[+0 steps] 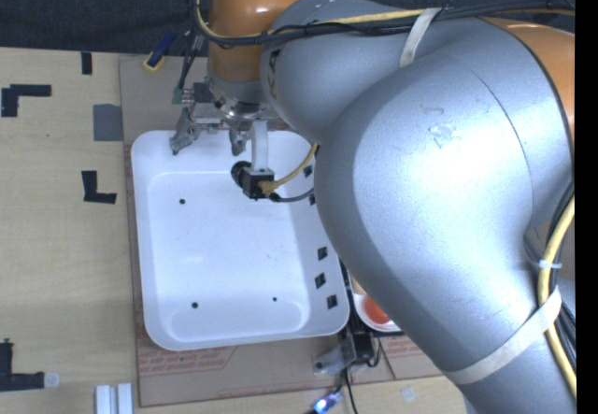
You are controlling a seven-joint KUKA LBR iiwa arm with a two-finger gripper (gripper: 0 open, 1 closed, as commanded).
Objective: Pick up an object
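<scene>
Reaching over the far rim of the left bin [149,244], the claw [217,134] hangs at that bin's back edge, fingers spread apart, nothing between them. No loose object shows on the left bin's white floor. An orange object [374,311] peeks out just beside that bin's near right corner, mostly hidden under the arm [439,178]; likely the one to grab. Looks small, probably light; stiffness and best grip spot can't be judged while covered. Tabletop [56,244] left of the bin is tan with black marks; dark backdrop beyond.
</scene>
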